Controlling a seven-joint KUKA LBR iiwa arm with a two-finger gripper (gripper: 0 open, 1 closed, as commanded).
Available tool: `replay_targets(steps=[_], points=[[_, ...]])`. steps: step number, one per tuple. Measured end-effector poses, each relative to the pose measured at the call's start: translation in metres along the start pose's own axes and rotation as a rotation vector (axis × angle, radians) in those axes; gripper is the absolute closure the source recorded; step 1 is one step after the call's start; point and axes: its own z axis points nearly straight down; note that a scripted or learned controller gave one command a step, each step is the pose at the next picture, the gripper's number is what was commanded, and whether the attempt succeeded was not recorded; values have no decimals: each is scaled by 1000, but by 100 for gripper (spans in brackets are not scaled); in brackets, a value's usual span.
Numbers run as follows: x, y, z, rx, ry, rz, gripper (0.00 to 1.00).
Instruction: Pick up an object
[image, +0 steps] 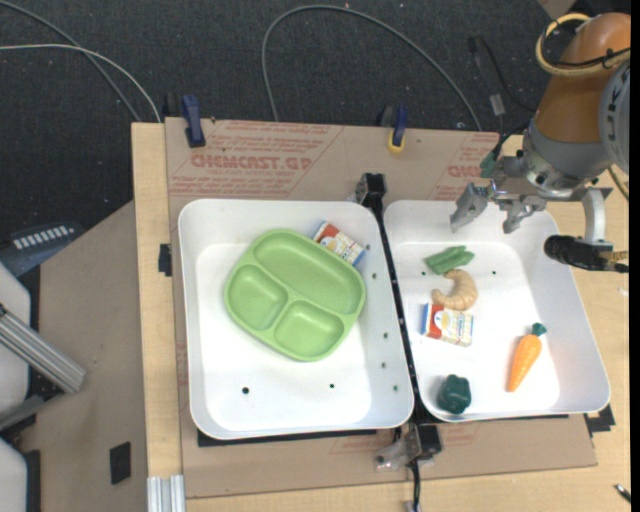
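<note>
**Currently: gripper poised above right bin, no object acquired**

Starting at the left, the left bin (200, 400) contains a green divided plate (295, 295) lying flat near its centre. A small printed carton (338, 243) is wedged between the plate's upper right rim and the bin wall, partly covered by the plate; access for a pinch there looks restricted.

Across the central divider, the right bin (580, 390) holds the loose candidates. A green pod (446, 260) lies nearest the top, with a tan croissant-shaped piece (458, 290) just below it and touching or nearly so. A small flat packet (446, 325) lies beneath that. A dark green piece (455, 393) sits near the lower rim, and an orange carrot (524, 360) lies well apart to the right.

The gripper (496, 210) hangs over the bin's upper edge, fingers spread, with nothing between them. Its position suggests an approach stage; the green pod is the nearest target.
</note>
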Motion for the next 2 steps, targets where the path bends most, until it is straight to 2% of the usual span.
replay_targets(steps=[2], points=[[-1, -1, -1, 0, 0, 2, 0]])
